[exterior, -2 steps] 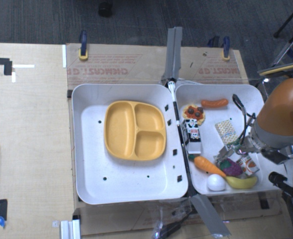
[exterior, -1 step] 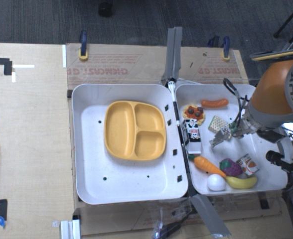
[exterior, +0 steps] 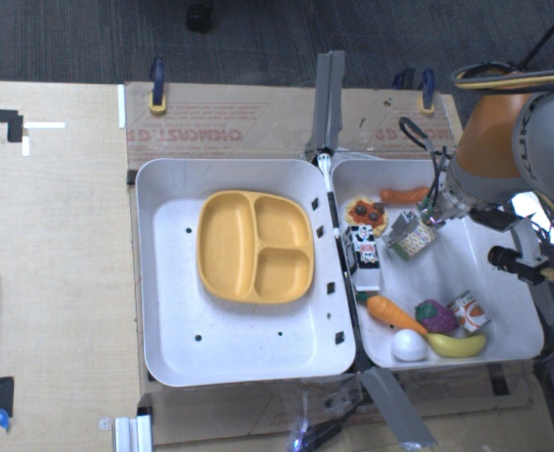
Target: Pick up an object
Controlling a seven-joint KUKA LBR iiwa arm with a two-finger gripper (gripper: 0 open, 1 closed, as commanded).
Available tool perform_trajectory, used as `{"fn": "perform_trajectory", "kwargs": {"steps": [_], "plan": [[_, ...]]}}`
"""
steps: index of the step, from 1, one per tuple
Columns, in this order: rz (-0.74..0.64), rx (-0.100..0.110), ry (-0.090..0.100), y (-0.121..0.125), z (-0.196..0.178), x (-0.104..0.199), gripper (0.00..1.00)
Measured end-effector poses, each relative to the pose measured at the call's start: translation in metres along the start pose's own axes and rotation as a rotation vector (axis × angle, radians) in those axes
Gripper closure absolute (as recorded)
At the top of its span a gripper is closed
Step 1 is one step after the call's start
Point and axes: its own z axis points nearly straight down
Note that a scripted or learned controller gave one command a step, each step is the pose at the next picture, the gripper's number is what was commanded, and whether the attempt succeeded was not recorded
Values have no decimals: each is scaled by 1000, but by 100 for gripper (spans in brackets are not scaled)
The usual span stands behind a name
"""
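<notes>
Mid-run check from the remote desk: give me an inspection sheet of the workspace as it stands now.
Surface: two white bins side by side; left bin holds a yellow divided plate.
Job's things: in the right bin, a carrot, white egg, banana, purple item, small can, milk carton, hot dog, pizza slice, speckled packet.
Clutter: nothing seen beyond these.
Grippers: gripper low at the speckled packet; finger state unclear.
Cables: black cable loops near the wrist.
Surroundings: cardboard backing with blue clamps, dark carpet beyond.
</notes>
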Motion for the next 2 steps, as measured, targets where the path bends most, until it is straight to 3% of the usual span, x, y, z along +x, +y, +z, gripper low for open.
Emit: {"fn": "perform_trajectory", "kwargs": {"steps": [1,2], "plan": [[-2,0,-2,0,-9,-1,100],[18,0,-1,51,-130,46,100]]}}
